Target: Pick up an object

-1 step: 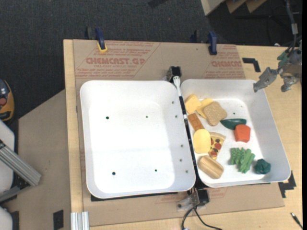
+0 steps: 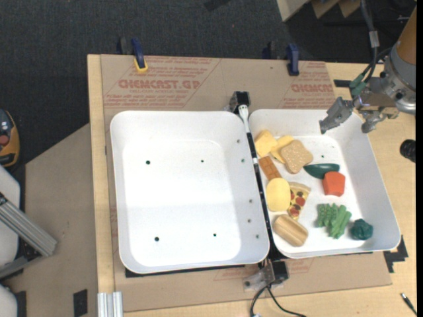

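End effector [image 2: 349, 115] spread open, above right bin [image 2: 377, 177] far edge.

Grey metal fingers [image 2: 337, 115], grey wrist block with teal fittings, black cables above

cam: single fixed overhead | tilt: slanted down | covers: both white bins [image 2: 125, 177] plus bench [image 2: 106, 98] | range: mid

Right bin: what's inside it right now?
The right bin holds toy food: a cracker lying partly over yellow pieces, an orange block, green beans, a pizza slice, a bread roll. Whatever lies beneath the cracker is covered.
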Controlling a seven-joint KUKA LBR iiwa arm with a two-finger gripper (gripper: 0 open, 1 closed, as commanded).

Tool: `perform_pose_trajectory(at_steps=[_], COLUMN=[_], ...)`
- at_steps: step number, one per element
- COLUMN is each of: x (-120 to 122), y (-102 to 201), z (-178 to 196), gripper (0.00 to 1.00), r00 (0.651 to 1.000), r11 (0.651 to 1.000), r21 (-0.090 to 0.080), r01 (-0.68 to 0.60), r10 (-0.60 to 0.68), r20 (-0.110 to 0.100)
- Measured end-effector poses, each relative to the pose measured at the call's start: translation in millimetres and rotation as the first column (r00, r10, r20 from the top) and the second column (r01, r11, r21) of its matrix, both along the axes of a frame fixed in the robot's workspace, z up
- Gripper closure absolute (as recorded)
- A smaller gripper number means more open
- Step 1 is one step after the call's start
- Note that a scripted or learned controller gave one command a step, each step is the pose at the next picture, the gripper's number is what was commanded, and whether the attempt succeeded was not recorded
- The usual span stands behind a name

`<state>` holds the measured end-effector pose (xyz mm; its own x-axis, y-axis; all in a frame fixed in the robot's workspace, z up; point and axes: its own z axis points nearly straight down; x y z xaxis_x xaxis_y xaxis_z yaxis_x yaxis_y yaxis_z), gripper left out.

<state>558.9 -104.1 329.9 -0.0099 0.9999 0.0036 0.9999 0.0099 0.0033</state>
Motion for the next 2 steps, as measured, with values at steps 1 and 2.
perform_pose_trajectory(at_steps=[1, 2], x=[84.3, 105.5], y=[-2.7, -16.1], z=[-162.1, -243.0], gripper=[0.0, 0.0], r00=[1.0, 1.0], r11=[1.0, 1.0], r21=[-0.001, -0.003], r01=[0.008, 0.01], r10=[-0.008, -0.01], r20=[-0.018, -0.012])
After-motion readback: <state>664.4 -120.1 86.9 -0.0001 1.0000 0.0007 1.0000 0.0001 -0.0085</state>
